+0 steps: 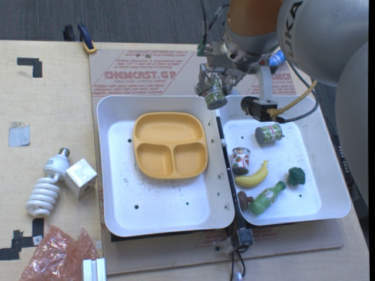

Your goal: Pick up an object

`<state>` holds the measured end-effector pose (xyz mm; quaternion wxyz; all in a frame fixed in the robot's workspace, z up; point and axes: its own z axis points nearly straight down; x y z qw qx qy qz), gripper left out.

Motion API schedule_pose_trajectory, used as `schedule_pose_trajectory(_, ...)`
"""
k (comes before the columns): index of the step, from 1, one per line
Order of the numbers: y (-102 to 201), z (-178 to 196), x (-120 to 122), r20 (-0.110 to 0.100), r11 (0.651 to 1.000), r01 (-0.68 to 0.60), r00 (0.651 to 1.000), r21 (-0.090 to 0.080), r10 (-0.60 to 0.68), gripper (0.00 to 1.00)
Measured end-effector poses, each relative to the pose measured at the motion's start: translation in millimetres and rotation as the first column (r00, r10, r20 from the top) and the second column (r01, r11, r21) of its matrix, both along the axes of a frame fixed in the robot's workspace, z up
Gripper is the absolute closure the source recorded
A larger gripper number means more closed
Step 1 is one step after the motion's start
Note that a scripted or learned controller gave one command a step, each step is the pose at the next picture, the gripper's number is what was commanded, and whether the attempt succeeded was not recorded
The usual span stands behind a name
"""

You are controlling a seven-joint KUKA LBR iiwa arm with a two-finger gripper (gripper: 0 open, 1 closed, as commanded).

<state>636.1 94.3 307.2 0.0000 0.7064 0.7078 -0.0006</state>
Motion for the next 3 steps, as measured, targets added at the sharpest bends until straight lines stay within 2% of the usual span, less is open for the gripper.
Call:
schedule_pose_trajectory(1, 9, 0, 1, 0.001, 1.0, 0.0, 1.0, 0.0, 0.0, 1.0)
schedule_pose_trajectory(2, 65, -12, -11, -0.001, 1.0, 0.001, 1.0, 0.0, -0.001, 1.0)
schedule_pose_trajectory(3, 109, -28, 4, 0.001, 1.0, 0.0, 1.0, 0.0, 0.0, 1.0)
